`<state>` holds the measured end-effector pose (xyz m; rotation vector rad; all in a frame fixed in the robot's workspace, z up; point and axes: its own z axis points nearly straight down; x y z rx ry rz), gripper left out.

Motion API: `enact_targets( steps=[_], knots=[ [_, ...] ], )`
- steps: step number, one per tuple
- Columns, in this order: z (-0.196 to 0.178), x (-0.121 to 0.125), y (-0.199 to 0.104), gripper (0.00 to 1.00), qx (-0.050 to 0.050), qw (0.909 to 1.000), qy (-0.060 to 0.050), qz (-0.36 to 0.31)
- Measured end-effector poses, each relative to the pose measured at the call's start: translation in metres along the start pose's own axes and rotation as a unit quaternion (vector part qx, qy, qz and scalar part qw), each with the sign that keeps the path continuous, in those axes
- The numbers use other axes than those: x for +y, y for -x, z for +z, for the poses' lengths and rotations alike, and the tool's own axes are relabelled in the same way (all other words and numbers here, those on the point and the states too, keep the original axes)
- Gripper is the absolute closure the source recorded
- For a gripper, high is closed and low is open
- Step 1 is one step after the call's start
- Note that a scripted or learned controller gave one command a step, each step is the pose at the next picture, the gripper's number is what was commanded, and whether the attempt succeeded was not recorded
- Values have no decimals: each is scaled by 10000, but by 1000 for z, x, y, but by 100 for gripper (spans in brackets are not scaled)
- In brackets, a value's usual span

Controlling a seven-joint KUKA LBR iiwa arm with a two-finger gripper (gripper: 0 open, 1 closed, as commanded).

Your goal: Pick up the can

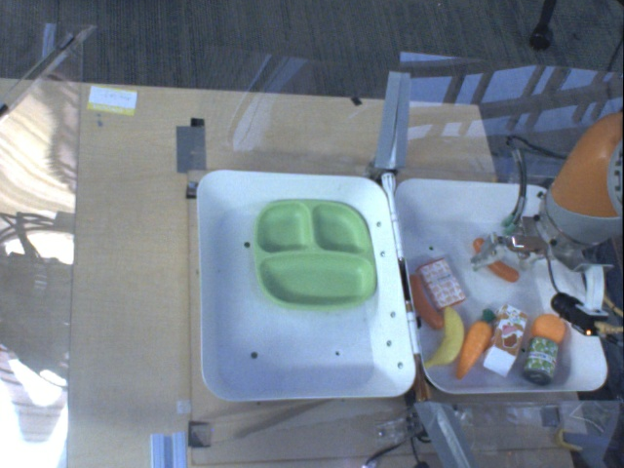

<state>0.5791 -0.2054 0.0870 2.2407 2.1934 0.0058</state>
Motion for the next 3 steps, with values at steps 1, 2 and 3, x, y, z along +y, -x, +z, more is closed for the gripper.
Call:
enact_targets(
  steps=[1, 2, 3],
  knots=[
    [1, 88, -20, 0, -10, 9987, -84, 495],
    [0, -8, -11, 0, -2, 9853, -3, 1709],
    [2, 62, -24, 0, -6, 9610, -15, 2765]
  ],
)
